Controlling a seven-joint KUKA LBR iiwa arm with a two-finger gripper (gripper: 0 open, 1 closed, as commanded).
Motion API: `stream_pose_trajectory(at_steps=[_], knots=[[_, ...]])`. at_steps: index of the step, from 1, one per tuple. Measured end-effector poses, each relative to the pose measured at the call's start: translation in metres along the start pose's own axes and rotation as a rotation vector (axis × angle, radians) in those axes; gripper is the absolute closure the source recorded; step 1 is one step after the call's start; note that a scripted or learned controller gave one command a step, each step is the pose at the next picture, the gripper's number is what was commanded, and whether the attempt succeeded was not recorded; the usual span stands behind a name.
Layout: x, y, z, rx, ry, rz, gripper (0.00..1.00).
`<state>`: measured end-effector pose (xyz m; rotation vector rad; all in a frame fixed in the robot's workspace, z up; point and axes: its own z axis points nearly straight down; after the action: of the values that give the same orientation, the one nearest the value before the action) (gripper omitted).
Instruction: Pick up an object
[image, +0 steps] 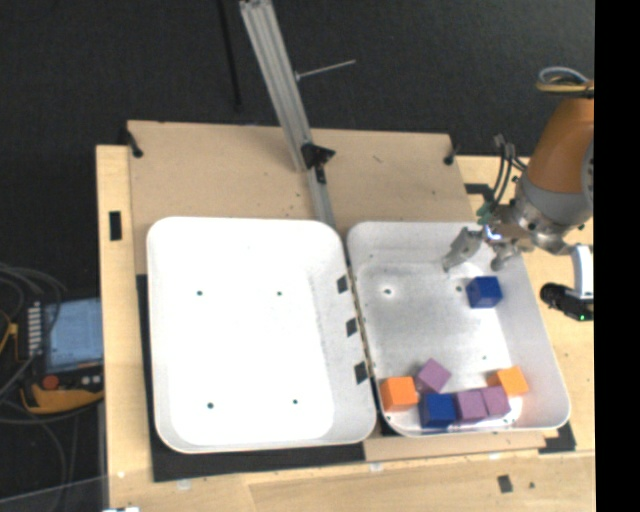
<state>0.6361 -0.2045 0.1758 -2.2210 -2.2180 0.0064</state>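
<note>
Over the right bin's (400, 270) far end hangs the hand (478, 250), fingers spread, nothing between them. Blue cube (485, 291) sits alone just beside it, nearer the bin's middle. Looks light, rigid, flat-sided; best pinched across two opposite faces. Other blocks, orange (399, 392), purple (433, 375), blue (438, 409), crowd the bin's near wall, harder to straddle.

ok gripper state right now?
Gripper: open, holding nothing, above the right bin, just up-left of the lone blue cube.
</note>
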Motion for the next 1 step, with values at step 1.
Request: stream_pose_trajectory(at_steps=[1], knots=[[-0.007, -0.0026, 0.052, -0.018, -0.01, 0.0, 0.0]])
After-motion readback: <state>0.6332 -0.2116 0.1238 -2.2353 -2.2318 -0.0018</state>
